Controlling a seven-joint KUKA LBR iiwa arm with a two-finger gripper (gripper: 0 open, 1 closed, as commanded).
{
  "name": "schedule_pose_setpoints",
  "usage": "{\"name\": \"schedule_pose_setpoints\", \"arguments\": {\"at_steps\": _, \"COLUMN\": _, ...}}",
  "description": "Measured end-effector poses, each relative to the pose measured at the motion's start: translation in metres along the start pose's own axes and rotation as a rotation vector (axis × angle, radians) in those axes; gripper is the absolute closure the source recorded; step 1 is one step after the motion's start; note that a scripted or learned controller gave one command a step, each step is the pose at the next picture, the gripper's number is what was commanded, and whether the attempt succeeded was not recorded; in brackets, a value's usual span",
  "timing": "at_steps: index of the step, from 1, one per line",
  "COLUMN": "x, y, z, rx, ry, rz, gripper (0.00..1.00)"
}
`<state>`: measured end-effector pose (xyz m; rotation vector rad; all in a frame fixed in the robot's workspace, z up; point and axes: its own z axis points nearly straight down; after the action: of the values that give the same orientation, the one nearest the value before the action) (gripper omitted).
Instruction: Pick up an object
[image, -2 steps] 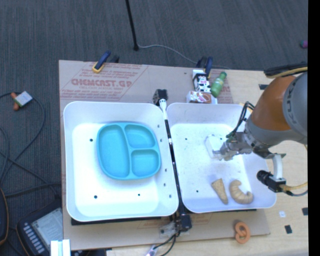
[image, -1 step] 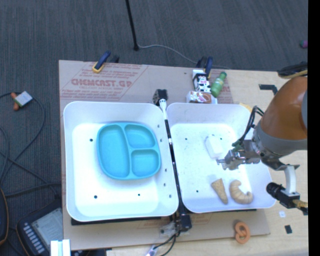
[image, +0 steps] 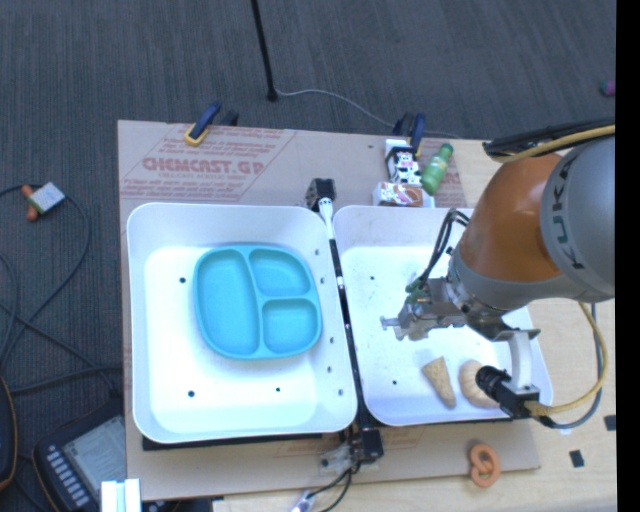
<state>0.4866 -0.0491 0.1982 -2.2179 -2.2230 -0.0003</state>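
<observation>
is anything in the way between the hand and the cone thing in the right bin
Nothing visible blocks it. The hand hovers over the right bin, and the tan cone-shaped piece lies on the bin floor just toward the near side of it, with bare white floor between. A round tan piece sits beside the cone, on its far side from the hand.

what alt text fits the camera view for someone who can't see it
A grey and orange arm's gripper hovers over the right bin, near a cone and a bun. The left bin holds a blue divided plate.
</observation>
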Motion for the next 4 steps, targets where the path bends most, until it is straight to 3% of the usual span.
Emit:
{"name": "schedule_pose_setpoints", "arguments": {"at_steps": 1, "x": 0.0384, "y": -0.0028, "z": 0.0144, "rx": 0.001, "ry": -0.001, "rz": 0.001, "gripper": 1.00}}
{"name": "schedule_pose_setpoints", "arguments": {"at_steps": 4, "x": 0.0316, "y": -0.0029, "z": 0.0143, "rx": 0.000, "ry": 0.000, "rz": 0.001, "gripper": 1.00}}
